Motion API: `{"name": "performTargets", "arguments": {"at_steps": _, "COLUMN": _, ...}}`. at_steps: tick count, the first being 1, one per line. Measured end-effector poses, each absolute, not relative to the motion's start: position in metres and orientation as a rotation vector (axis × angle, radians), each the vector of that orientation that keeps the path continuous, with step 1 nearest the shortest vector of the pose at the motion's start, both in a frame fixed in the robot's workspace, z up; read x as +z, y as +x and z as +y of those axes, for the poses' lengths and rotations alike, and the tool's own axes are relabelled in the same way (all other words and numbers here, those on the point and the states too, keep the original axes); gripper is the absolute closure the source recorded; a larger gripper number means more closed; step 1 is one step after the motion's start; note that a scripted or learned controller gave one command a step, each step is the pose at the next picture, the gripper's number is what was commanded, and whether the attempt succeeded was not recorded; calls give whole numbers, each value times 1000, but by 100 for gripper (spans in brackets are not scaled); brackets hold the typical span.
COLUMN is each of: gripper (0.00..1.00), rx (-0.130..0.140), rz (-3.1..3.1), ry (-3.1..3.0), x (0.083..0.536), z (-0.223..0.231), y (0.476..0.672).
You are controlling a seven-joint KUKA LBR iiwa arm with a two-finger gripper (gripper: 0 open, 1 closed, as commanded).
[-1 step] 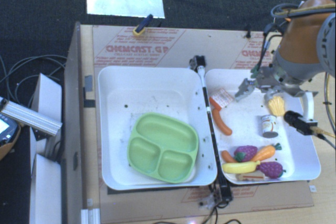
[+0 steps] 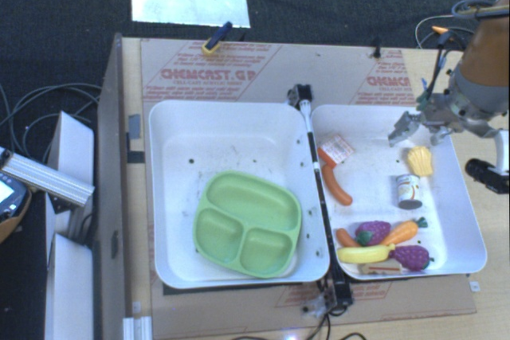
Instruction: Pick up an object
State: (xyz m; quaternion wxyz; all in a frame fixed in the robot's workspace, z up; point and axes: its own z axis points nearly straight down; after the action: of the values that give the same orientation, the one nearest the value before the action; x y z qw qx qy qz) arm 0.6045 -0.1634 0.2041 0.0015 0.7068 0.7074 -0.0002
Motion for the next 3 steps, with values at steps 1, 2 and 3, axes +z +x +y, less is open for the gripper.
{"name": "performTargets", "arguments": {"at_steps": 1, "gripper": 0, "rx": 5, "rz": 2218, "ry": 2214, "x": 88, "z": -205, "y": 586}}
{"name": "performTargets", "arguments": {"at_steps": 2, "gripper": 0, "rx": 1, "rz": 2222, "ry": 2220, "x": 84, "z": -185, "y": 549}}
{"name": "performTargets", "arguments": {"at_steps": 3, "gripper": 0, "rx": 4, "rz": 2223, "ry": 2215, "x": 85, "z": -189, "y": 633}}
